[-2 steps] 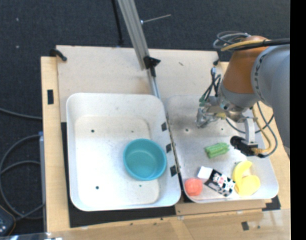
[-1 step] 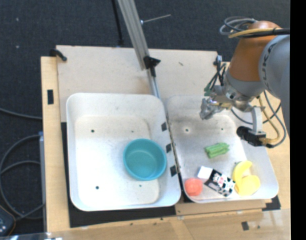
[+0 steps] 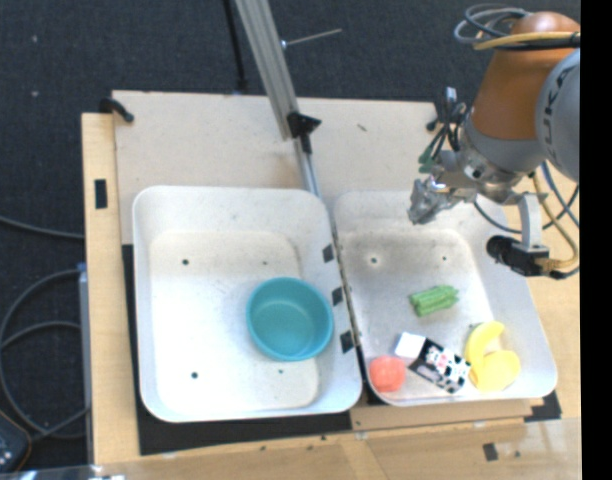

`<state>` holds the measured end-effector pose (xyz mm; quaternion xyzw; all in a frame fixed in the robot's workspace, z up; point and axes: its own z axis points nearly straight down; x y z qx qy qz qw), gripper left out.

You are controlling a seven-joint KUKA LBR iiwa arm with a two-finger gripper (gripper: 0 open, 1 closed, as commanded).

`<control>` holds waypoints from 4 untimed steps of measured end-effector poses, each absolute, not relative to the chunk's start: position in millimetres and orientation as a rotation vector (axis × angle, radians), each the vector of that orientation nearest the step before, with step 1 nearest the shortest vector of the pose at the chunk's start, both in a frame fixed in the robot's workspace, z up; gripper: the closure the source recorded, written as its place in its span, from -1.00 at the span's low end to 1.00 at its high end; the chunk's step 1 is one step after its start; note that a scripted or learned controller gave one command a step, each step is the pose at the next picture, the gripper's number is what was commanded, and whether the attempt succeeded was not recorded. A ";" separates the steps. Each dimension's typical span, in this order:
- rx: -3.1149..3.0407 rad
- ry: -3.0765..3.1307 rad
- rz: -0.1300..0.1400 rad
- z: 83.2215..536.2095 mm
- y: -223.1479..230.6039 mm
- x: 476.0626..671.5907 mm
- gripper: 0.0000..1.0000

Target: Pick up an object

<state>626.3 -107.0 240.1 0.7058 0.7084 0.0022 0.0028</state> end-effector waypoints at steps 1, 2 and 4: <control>2.214 2.224 0.004 261.6 -108.0 627.3 1.00; 2.214 2.230 0.003 268.6 -56.0 606.2 1.00; 2.214 2.231 0.004 262.4 41.6 575.5 1.00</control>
